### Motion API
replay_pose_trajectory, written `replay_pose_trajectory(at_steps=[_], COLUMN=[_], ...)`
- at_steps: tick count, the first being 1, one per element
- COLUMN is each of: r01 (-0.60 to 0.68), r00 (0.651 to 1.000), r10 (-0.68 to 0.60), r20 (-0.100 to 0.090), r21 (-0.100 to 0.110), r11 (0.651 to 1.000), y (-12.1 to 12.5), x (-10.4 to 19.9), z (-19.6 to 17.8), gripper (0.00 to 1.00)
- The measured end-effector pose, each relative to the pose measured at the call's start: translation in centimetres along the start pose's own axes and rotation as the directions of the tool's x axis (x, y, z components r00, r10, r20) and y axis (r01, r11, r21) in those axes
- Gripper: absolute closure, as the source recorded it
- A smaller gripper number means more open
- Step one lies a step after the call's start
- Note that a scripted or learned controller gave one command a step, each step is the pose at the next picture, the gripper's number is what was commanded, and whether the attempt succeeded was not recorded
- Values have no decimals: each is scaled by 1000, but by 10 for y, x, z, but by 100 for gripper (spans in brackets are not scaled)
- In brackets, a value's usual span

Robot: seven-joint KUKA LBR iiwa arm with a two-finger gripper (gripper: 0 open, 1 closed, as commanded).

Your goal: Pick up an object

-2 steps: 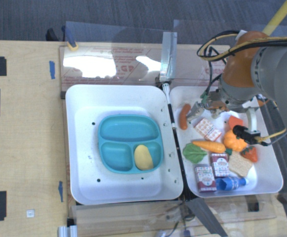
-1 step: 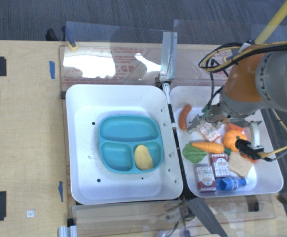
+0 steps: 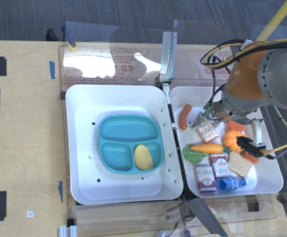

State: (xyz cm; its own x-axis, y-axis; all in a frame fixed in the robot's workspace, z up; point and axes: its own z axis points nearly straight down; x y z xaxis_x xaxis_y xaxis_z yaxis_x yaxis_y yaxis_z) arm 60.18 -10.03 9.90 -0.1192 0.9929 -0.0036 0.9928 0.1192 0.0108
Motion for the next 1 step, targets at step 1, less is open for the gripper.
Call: replay_pose_trajectory(at_steps=[1], r01=[-110], r00=[994], r10=[110], r20=[-4], r21=[1], r11=[994], y=[61], x=[56], z=[-90], gripper=[100])
